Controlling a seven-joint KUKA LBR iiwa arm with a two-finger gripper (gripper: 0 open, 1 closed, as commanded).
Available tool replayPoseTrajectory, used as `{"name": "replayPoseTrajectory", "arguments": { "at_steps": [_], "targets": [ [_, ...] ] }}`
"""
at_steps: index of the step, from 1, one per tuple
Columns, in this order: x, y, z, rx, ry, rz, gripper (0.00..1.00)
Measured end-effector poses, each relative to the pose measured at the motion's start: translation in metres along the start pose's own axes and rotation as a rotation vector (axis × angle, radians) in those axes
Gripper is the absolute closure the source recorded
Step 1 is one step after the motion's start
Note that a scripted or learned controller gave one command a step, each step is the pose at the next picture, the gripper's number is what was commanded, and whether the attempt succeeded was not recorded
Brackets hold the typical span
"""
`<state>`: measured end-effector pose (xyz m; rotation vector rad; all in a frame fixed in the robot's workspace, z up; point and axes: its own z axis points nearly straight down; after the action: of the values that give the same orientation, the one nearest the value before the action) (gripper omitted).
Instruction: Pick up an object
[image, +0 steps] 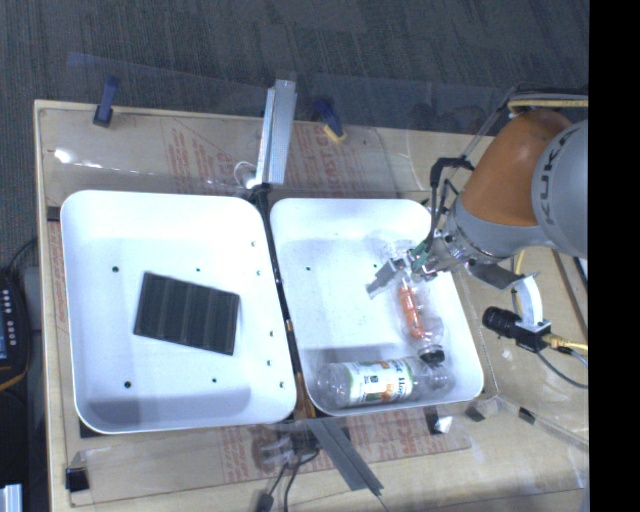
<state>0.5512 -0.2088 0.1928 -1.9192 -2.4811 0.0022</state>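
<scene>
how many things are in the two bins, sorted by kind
Dark ridged flat panel, left bin: 1
Clear plastic bottles, right bin: 2, a larger bottle with a label along the near wall and a small bottle with orange contents by the gripper
Total: 3

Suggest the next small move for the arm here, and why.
Probably lower the end effector a little onto the orange-filled bottle lying just below it in the right bin. It sits by that bottle's upper end, nearer than the larger clear bottle along the bin's front wall.
</scene>
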Motion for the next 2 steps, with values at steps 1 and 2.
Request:
{"name": "replayPoseTrajectory", "arguments": {
  "at_steps": [1,2],
  "targets": [
    [-0.003,0.011,0.003,-0.004,-0.004,-0.047,0.00],
    [0.000,-0.002,-0.004,-0.001,-0.001,-0.066,0.00]
  ]
}}
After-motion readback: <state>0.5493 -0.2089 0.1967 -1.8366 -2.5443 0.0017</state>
